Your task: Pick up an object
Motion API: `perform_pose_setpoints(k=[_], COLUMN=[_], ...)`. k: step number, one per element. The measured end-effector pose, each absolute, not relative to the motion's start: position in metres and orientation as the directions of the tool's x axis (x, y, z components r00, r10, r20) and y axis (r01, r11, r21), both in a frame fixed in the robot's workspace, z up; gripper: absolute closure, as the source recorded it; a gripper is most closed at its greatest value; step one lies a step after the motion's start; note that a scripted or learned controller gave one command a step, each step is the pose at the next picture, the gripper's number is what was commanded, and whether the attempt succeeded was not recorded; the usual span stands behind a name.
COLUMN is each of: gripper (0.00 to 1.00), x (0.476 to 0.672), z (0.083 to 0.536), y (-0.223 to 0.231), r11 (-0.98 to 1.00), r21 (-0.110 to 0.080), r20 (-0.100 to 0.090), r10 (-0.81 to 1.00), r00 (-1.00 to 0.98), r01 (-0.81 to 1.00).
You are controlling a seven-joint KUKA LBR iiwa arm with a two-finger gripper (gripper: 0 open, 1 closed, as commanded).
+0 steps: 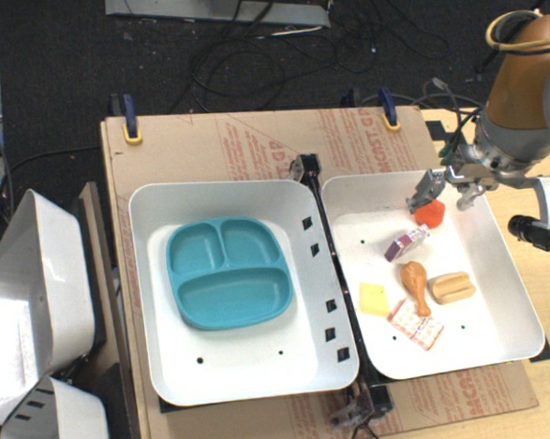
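Nearest in the right bin (504,273) lie a flat red-and-white packet (417,325), a yellow cheese-like wedge (374,299), a toy drumstick (415,283) and a toy bread roll (452,288), all looking light, rigid and smooth, so likely slippery. Best to pinch the drumstick across its narrow shank. Farther back, a small purple-and-white tube (406,243) sits just beside an orange-red toy (430,213), over which the gripper (439,188) hovers; how wide its jaws stand I cannot tell.
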State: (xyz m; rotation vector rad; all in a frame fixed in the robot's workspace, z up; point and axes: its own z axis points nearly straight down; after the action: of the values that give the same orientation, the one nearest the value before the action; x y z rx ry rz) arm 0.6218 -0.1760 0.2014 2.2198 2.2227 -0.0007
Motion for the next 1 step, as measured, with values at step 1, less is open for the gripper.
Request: perform_pose_setpoints(k=[1], gripper=[0.00], x=[0.6140], z=[0.1437], y=[-0.1693], r11=[0.000], r21=[-0.005], r20=[0.001], r10=[1.000], r00=[0.000], r01=[1.000])
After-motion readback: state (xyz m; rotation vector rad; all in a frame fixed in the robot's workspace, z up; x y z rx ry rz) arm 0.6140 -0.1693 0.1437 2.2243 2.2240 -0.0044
